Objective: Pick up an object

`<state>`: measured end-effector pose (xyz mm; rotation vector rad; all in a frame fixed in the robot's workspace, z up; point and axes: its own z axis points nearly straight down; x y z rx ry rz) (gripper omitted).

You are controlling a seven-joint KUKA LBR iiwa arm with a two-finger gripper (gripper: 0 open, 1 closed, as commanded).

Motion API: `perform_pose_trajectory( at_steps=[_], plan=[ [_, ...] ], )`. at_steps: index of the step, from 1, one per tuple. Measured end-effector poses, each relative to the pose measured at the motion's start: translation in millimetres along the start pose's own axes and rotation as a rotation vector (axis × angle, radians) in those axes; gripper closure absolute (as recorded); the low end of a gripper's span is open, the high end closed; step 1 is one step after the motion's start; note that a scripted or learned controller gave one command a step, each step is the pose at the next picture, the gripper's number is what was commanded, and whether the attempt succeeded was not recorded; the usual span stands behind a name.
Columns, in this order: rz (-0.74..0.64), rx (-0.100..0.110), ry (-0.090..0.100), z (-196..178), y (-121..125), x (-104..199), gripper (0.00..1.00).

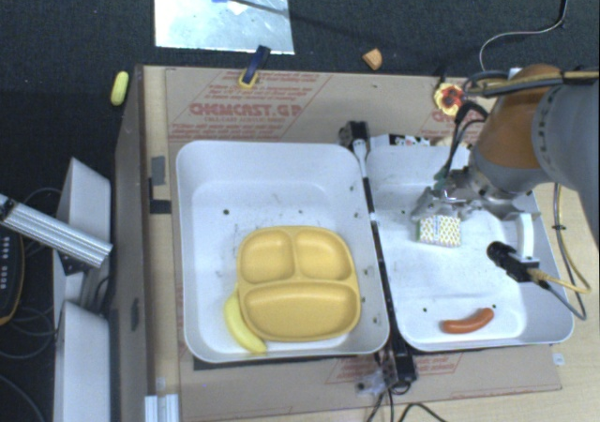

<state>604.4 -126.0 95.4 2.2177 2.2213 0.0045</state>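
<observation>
Two shallow white bins sit side by side on the bench, and the divider between them serves as landmark. Left of the divider, the left bin holds a yellow compartment plate with a yellow banana tucked against the plate's lower left edge. Right of the divider, the right bin takes the grey arm, which reaches in from the far side with its orange band visible. The gripper is low in that bin, just right of the divider, directly over a small pale patterned block; whether its fingers are spread or closed on the block cannot be told from this slant. Further from the divider and nearer the bin's front edge lies a small orange sausage-shaped toy, untouched. Judging by this, the approach looks done, while a confirmed grasp and the lift remain.
</observation>
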Motion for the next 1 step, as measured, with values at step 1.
perform_pose_trajectory(
  at_steps=[1],
  plan=[
    [-0.003,0.002,0.002,-89.9,-68.7,96.7,1.0]
  ],
)
